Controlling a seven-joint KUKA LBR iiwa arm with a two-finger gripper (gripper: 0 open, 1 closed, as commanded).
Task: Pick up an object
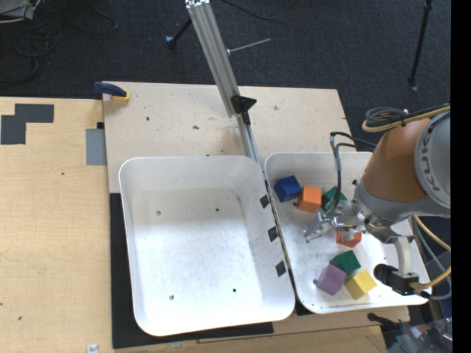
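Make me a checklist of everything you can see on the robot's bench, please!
Surface: pale wooden bench bearing two white bins; a left bin and a right bin.
Job's things: in the right bin, blue block, orange block, red block, green block, purple block, yellow block.
Clutter: blue and yellow clamp at the bench's far left corner.
Grippers: gripper low over the right bin beside the red block; grip unclear.
Cables: black cable by the arm; coils behind.
Surroundings: slanted metal pole, dark floor.
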